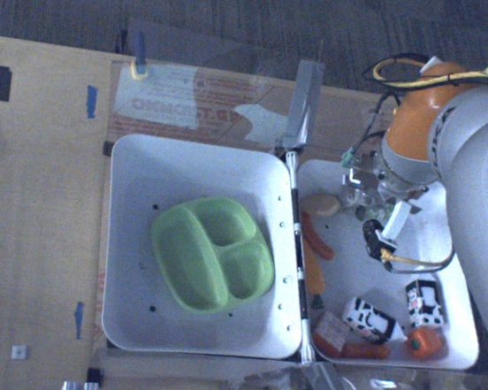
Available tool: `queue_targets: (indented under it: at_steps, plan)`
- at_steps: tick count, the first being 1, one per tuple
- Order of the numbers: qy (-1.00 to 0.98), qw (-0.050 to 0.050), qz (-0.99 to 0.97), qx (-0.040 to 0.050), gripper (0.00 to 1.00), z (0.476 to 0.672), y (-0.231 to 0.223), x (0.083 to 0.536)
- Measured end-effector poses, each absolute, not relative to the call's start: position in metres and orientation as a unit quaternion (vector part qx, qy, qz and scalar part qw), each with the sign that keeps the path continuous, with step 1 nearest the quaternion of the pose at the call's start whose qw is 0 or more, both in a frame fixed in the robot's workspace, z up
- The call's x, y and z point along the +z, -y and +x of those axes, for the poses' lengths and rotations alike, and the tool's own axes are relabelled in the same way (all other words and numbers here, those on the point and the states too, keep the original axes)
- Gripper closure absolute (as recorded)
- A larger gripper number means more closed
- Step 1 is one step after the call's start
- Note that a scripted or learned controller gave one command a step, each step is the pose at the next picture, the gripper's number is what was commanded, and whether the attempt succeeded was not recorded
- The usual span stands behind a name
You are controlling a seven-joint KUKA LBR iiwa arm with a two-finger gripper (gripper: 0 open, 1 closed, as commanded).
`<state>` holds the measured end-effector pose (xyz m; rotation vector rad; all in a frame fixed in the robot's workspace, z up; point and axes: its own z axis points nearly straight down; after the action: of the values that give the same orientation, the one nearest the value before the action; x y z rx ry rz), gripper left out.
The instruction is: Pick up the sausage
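The sausage (317,238), a short reddish link, is seen lying loose on the floor of the right bin (459,289), close to that bin's left wall and just below a pale, rounded piece of toy food (321,205). An orange, carrot-like stick (312,274) is laid along the same wall just beneath it. No contact with the sausage is shown: the jaws (367,195) are held above the bin's upper part, a little to the right of the sausage and apart from it. How far the jaws are parted cannot be told from this slant, as the wrist and its cabling crowd the spot; nothing is seen gripped there.

Further down the right bin, two black-and-white cow-patterned blocks (370,319) are scattered, with an orange-red vegetable (425,343) at the lower right corner and a second reddish sausage-like link (366,349) beside a brownish piece at the bottom edge. The left bin (129,183) is occupied by a green divided plate (211,253). Both bins are carried on the tan desk (25,232).

The task is judged to be at its opening stage: the approach is under way, while the descent, the grasp and the lift are all left to be done.
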<state>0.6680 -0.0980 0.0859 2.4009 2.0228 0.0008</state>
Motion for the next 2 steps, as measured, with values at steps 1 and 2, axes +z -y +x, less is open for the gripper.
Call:
queue_targets:
  at_steps: [1,2]
  plan:
    - [-0.592,0.001,0.806,0.0007,1.00,0.6680,0.0976,0.0855]
    - [-0.547,0.000,0.837,0.0006,1.00,0.6641,0.0969,0.0856]
